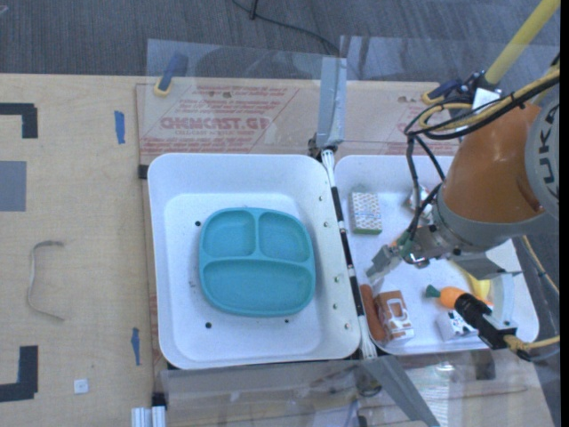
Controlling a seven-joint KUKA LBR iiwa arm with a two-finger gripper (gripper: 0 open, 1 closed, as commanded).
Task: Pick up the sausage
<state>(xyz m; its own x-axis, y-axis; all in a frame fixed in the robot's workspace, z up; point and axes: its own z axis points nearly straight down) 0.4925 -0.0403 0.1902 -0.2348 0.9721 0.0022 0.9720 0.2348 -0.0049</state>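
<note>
Hand (pixel 384 263): low in the right bin (pixel 524 327), right of frame centre; finger spread cannot be told. Sausage (pixel 375 316): reddish-brown, just below the hand toward the frame's bottom, long axis running up-down beside the bin's left wall.

A divided plate (pixel 258 262) lies in the left bin (pixel 169 238).

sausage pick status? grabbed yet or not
Done: the arm is over the right bin, with the hand low above its floor. In hand: nothing visibly held. The brown sausage lies at the bin's left edge, just below the hand. Left: descend, grasp, lift.
</note>
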